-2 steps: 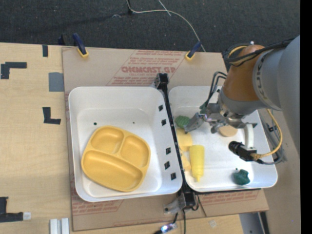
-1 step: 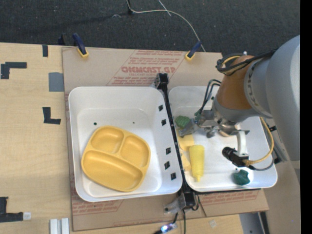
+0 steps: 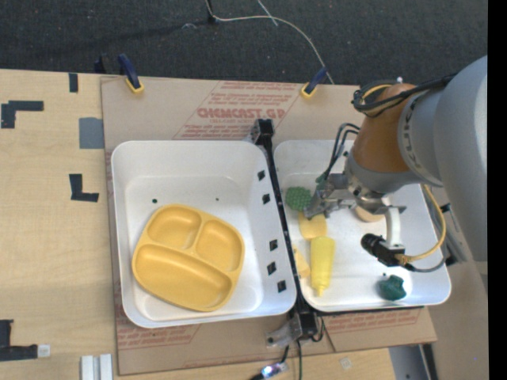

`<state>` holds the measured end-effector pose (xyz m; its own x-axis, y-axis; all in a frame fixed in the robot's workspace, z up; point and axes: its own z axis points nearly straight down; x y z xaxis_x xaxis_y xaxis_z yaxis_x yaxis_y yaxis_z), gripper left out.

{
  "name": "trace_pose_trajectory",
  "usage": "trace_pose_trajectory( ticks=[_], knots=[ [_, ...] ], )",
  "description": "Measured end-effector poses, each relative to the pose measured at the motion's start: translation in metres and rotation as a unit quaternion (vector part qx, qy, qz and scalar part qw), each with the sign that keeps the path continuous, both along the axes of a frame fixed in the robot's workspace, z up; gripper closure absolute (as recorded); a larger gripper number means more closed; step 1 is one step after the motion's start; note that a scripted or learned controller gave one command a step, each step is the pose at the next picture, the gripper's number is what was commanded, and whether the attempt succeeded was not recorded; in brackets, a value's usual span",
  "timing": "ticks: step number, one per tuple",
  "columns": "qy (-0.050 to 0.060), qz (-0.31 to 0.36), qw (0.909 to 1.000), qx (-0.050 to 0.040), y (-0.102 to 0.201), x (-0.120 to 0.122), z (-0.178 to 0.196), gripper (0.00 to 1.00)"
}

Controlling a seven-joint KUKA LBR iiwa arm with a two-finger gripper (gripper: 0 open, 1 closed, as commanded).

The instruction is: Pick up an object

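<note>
The right bin (image 3: 412, 295) holds a green broccoli-like piece (image 3: 298, 198), a pale yellow block (image 3: 314, 228), a yellow corn-like piece (image 3: 322, 263), a small yellow bit (image 3: 299, 260) by the divider and a dark teal object (image 3: 392, 289) at the front right. My gripper (image 3: 325, 203) is lowered into this bin, right beside the green piece and just above the pale yellow block. The wrist hides its fingertips. In the left bin (image 3: 127, 172) lies a yellow divided plate (image 3: 188, 256).
The grey arm with its orange band (image 3: 380, 137) covers the right bin's far right part. A black cable and connector (image 3: 382, 248) hang over the bin floor. Clamps (image 3: 131, 77) hold the cardboard base at the back.
</note>
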<state>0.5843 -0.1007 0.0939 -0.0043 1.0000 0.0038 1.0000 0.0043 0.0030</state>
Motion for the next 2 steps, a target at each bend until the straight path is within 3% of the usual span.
trace_pose_trajectory(
  ticks=[2],
  knots=[
    [0.002, -0.001, 1.0000, -0.0021, -0.014, -0.006, 0.103, 1.00]
  ],
)
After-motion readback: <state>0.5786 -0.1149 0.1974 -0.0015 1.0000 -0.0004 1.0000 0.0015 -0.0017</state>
